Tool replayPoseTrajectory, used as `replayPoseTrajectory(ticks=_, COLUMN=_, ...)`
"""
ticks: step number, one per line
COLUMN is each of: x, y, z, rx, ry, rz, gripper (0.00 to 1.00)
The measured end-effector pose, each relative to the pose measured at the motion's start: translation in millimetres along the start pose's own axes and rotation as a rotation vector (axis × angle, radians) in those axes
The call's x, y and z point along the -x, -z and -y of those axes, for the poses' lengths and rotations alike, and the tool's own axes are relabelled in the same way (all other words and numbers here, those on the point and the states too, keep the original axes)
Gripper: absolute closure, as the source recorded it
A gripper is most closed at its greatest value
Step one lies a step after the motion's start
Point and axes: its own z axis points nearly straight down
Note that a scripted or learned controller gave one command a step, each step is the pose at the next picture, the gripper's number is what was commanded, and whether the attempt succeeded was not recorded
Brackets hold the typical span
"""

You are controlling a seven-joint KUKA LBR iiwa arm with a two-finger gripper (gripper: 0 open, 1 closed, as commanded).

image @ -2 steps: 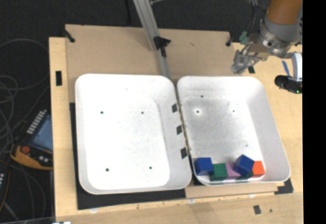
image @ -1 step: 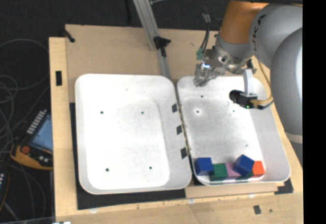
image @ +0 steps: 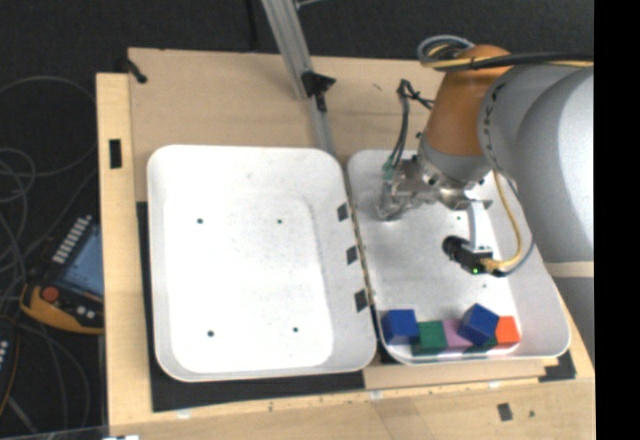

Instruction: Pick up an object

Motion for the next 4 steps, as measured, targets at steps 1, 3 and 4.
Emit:
replayPoseTrajectory(ticks=1, x=60.7, y=5.4, z=-15.6, rx=0.01, ry=-0.001, rz=0.003, gripper=1.0)
replayPoseTrajectory(ticks=3, x=34.2, y=4.9, z=-9.5, rx=0.009, ry=0.0, rz=0.001, gripper=1.0)
replayPoseTrajectory(ticks=4, x=-11.7, y=4.4, z=-1.2, rx=0.006, ry=0.007, rz=-0.002, gripper=1.0)
